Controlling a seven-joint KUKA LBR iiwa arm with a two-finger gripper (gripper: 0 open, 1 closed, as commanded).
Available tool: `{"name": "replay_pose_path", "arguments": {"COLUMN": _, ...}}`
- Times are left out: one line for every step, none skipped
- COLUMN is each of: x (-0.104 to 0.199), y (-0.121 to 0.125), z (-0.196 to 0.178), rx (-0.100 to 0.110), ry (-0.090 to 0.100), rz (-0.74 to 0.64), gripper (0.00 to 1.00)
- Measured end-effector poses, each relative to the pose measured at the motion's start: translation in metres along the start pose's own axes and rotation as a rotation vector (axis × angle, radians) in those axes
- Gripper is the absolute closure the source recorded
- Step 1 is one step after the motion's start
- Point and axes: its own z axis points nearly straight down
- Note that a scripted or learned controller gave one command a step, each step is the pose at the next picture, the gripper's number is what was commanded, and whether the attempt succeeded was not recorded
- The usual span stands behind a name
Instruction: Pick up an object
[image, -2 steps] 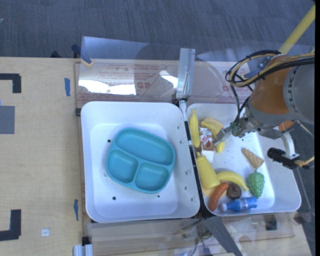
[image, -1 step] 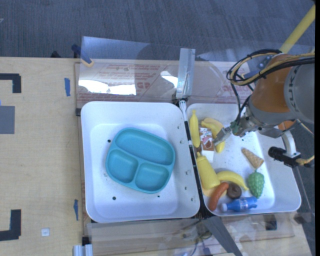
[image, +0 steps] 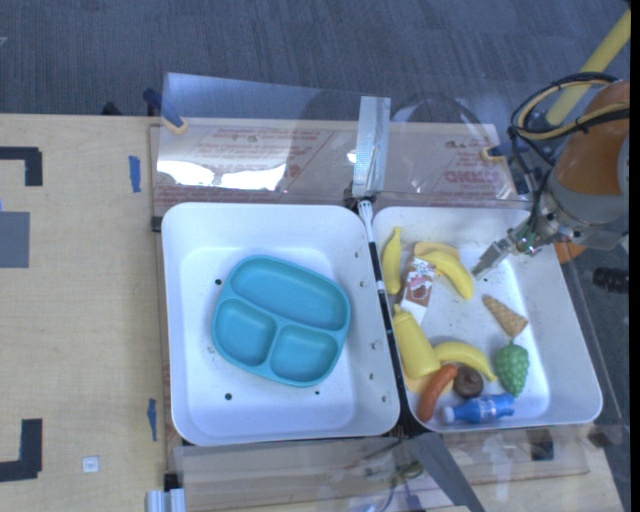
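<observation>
- A blue bottle (image: 481, 409) lay at the right bin's (image: 570, 345) 6 o'clock edge.
- A blue plate (image: 280, 319) sat in the left bin (image: 190, 300).
- The pincer (image: 490, 259) hung beside a banana (image: 449, 266), at its 3 o'clock, holding nothing; I could not tell its grip.

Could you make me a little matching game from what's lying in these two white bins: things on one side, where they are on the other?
Things:
1. blue three-compartment plastic plate
2. green toy broccoli
3. small blue plastic bottle
4. tan toy ice-cream cone

Places:
A. front edge of right bin
B. middle of left bin
C. right bin, just below the gripper
D. right bin, beside the curved yellow banana

Pairs: 1-B, 2-D, 3-A, 4-C
</observation>
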Motion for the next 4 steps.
{"name": "replay_pose_path", "arguments": {"x": 0.054, "y": 0.025, "z": 0.028, "rx": 0.004, "ry": -0.017, "rz": -0.094, "gripper": 0.00}}
{"name": "replay_pose_path", "arguments": {"x": 0.073, "y": 0.068, "z": 0.029, "rx": 0.014, "ry": 0.009, "rz": 0.511, "gripper": 0.00}}
{"name": "replay_pose_path", "arguments": {"x": 0.098, "y": 0.025, "z": 0.031, "rx": 0.002, "ry": 0.003, "rz": 0.441, "gripper": 0.00}}
{"name": "replay_pose_path", "arguments": {"x": 0.131, "y": -0.025, "z": 0.030, "rx": -0.003, "ry": 0.004, "rz": 0.292, "gripper": 0.00}}
